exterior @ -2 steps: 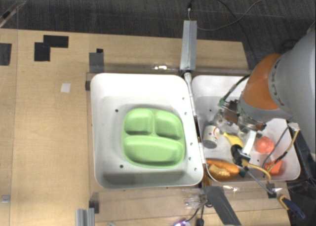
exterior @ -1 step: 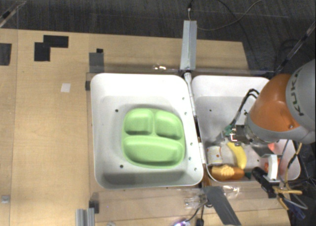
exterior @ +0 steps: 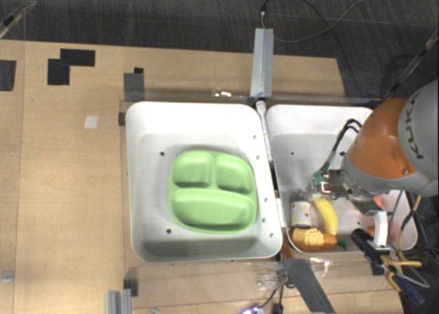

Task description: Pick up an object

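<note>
End effector [exterior: 334, 186] hovers just above banana [exterior: 326, 215] in right bin [exterior: 302, 127]; opening cannot tell. Banana looks light, smooth, curved, maybe slippery: grip mid-body across width.

a divided tray [exterior: 212, 190] lies in the left bin [exterior: 147, 127]; a banana [exterior: 326, 214] lies in the right bin [exterior: 302, 127].

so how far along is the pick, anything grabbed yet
Nothing looks lifted yet: the banana and the orange toy lie in the right bin. The arm hangs over them, its tool hidden. Grasping and lifting remain. The green tray sits in the left bin.
</note>
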Controlling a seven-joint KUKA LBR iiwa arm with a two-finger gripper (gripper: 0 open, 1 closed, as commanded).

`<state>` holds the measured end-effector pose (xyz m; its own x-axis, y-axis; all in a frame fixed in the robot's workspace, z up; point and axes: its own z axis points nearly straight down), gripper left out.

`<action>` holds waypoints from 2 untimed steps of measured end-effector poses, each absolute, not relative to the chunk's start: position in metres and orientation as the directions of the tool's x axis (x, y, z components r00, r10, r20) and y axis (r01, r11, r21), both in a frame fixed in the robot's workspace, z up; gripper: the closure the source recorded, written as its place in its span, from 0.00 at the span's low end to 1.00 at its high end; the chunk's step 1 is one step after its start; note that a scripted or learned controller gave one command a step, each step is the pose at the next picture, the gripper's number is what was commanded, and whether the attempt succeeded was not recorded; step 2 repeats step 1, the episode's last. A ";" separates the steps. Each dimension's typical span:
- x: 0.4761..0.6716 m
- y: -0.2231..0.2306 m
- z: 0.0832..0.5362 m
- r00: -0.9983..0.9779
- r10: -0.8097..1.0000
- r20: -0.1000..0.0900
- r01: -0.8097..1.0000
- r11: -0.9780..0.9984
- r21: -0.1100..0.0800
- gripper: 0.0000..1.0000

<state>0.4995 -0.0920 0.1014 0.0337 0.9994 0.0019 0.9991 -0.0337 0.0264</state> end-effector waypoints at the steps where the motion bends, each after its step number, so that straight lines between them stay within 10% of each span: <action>1: 0.552 -0.056 0.185 -0.040 0.999 0.000 0.999 0.040 0.004 1.00; 2: 0.552 -0.056 0.185 -0.040 0.999 0.000 0.999 0.040 0.004 1.00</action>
